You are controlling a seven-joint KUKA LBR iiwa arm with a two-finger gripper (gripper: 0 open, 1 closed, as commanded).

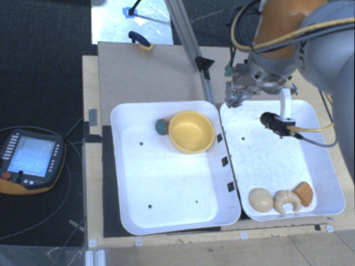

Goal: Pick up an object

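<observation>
Gripper point(233, 100) hangs over the back left corner of the right bin point(327, 165), close to the ridge where the two bins meet, with the grey arm and its orange band point(283, 15) bulking above and behind it. Whether it is clenched or released I cannot tell; the wrist hardware hides that part, and nothing can be seen held beneath it.

Candidates for picking lie in two groups. Well away from the gripper, toward the camera along the right bin's near wall, three food-like pieces sit in a tight row: a pale round bun-like piece point(260, 199), a croissant-shaped piece point(287, 200) touching it, and an orange-brown biscuit-like piece point(303, 192) at the far end of the row. They look to have gathered where the bin floor meets the wall, which would leave little room for a finger to slip in on that side. Nearer to the gripper, across the ridge in the left bin point(127, 165), a yellow bowl point(191, 131) stands upright, and a small teal object point(161, 127) rests just beside its far rim, on the side away from the gripper.

A black camera-like module point(277, 123) juts from the wrist over the right bin, its yellow cable trailing off.

Judging by the height and position, no pick has begun; the bowl is the closest thing, though its smooth rounded wall looks awkward for two fingers.
</observation>
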